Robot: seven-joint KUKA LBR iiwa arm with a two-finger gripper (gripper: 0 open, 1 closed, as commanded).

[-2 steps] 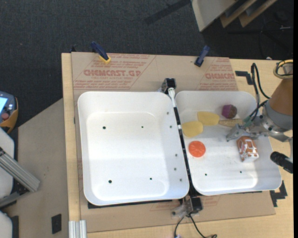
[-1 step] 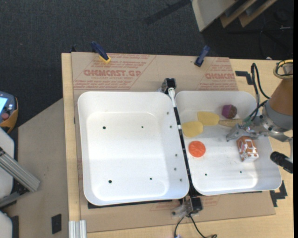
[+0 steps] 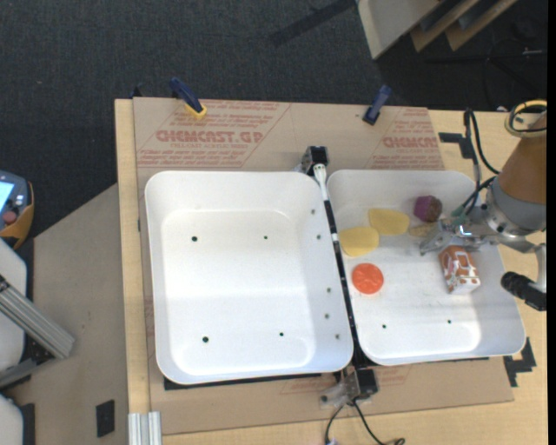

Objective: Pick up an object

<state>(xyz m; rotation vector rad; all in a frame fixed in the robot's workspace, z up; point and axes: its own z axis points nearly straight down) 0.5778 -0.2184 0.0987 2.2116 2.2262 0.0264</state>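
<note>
In the right bin (image 3: 486, 335) lie two yellow pieces (image 3: 373, 230), an orange disc (image 3: 367, 279), a purple ball (image 3: 426, 208) and a red-white packet (image 3: 459, 268).

Dark grey carpet (image 3: 78, 52) spreads across the floor around the tabletop (image 3: 261, 126), a brown board printed with red lettering and pinned at its far edge by two blue clamps (image 3: 188, 97). Pale wooden boards (image 3: 434, 22) jut in at the top right corner. At the left edge lies a grey metal rail (image 3: 35, 317).
</note>
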